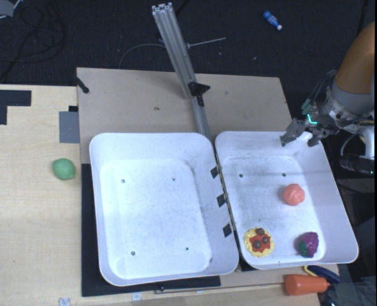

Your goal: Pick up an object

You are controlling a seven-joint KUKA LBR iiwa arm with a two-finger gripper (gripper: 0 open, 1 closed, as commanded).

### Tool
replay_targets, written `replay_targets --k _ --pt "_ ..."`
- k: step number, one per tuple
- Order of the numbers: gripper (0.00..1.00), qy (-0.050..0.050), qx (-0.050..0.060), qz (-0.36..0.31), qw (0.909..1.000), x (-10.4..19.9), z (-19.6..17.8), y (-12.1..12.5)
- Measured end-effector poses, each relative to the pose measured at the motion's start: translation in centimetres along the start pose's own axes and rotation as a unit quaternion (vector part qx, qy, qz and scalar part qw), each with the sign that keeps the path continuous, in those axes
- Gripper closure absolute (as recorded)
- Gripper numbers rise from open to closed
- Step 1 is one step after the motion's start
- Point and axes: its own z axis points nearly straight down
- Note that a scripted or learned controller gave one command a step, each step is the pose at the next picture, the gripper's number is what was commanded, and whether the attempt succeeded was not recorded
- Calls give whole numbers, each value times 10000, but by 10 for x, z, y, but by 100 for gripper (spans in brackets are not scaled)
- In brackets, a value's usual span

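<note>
The right bin [265, 146] holds three toys: a pink-orange ball [293, 194] near its right side, a purple bunch of grapes [308, 244] at the front right corner, and a yellow disc with red dots [259, 241] at the front. My gripper [300, 134] hangs over the bin's far right corner, above and behind the ball. Its two fingers are spread apart, with nothing between them.
The left bin [150, 209] stands beside the right one. A green ball [64, 169] lies on the wooden bench at the left. An orange carrot-like toy [305, 284] lies outside the right bin's front edge. A metal rail [179, 46] slants in from the back.
</note>
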Motion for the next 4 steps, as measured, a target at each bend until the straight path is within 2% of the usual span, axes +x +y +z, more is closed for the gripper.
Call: replay_targets --k 1,3,4 --pt "0 0 1 0 10000 0 0 0" --pt "0 4 21 -5 10000 5 116 -1" --pt "100 -3 -1 -10 10000 5 103 1"
